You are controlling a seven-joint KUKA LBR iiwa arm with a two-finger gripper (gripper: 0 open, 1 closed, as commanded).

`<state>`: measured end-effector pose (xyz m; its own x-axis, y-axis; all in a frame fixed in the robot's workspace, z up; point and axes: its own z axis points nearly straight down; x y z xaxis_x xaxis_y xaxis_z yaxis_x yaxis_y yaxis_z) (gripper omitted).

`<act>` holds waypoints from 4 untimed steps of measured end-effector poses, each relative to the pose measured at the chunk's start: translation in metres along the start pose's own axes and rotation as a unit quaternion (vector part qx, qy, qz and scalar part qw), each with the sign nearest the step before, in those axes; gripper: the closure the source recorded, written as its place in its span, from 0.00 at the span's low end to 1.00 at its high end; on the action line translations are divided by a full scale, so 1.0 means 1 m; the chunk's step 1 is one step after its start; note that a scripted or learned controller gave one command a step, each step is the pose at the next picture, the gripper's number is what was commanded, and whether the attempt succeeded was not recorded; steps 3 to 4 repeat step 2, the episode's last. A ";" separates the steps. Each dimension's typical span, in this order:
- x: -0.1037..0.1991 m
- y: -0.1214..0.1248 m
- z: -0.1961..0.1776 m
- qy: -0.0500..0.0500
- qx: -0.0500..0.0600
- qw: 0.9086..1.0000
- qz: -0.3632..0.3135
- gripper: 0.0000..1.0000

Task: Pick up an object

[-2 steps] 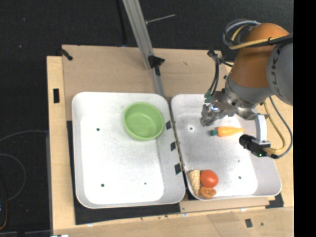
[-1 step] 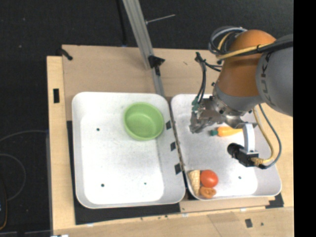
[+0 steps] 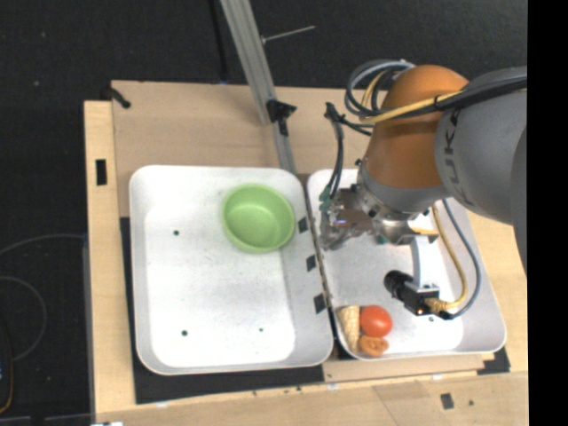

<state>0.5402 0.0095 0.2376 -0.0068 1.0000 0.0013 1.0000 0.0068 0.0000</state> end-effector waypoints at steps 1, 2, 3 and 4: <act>0.046 -0.020 -0.008 0.000 0.000 1.000 0.002 1.00; 0.046 -0.020 -0.008 0.000 0.000 1.000 0.002 0.00; 0.046 -0.020 -0.008 0.000 0.000 1.000 0.002 0.00; 0.046 -0.020 -0.008 0.000 0.000 1.000 0.002 0.00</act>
